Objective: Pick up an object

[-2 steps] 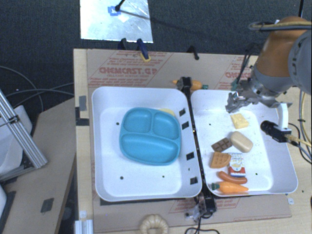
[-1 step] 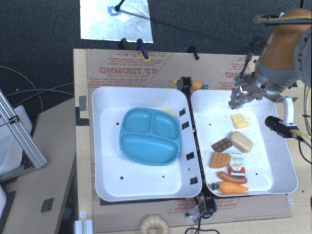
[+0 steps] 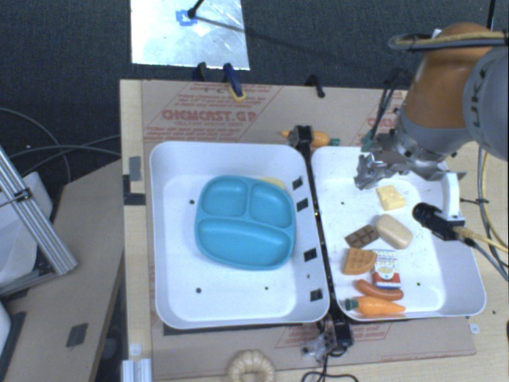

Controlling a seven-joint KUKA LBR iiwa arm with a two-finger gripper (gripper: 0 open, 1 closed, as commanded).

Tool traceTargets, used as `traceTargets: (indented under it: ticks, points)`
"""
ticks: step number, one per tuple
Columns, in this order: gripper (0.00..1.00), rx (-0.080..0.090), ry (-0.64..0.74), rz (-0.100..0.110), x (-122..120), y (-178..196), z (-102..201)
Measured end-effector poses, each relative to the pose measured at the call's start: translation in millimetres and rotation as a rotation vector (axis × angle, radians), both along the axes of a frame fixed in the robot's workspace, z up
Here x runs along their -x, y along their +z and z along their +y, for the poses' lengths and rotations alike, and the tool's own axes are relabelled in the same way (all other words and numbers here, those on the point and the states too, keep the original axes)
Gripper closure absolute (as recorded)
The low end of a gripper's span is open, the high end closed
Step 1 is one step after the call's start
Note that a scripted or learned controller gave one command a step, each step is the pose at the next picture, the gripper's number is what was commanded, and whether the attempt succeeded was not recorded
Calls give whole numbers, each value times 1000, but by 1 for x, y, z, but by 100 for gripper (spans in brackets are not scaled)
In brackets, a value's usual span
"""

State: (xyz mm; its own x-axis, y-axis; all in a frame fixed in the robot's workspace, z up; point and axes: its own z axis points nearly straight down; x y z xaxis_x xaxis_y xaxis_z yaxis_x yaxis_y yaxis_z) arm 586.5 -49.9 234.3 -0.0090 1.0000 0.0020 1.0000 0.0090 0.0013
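From above, two white bins sit side by side on a bench. The left bin [image 3: 171, 293] holds a blue plate [image 3: 245, 220] with three parts, lying near the middle. The right bin [image 3: 465, 289] holds toy food. A yellow cheese piece [image 3: 390, 196] lies near the far edge. A tan bread roll [image 3: 394, 230] is close to it, nearer the right edge. A brown chocolate bar [image 3: 362, 235] lies beside the roll. An orange waffle [image 3: 359, 261] and a small red and white box [image 3: 386, 268] sit just in front. A sausage [image 3: 380, 290] and a carrot [image 3: 380, 308] lie along the near edge. The claw [image 3: 367, 172] hangs low over the far left part of the right bin, just beside the cheese. I cannot tell how far it is open or if it has anything.
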Motion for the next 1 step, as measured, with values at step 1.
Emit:
traceTargets:
  ticks: [1]
  points:
    - [100,1,-1,1,14,-1,36]
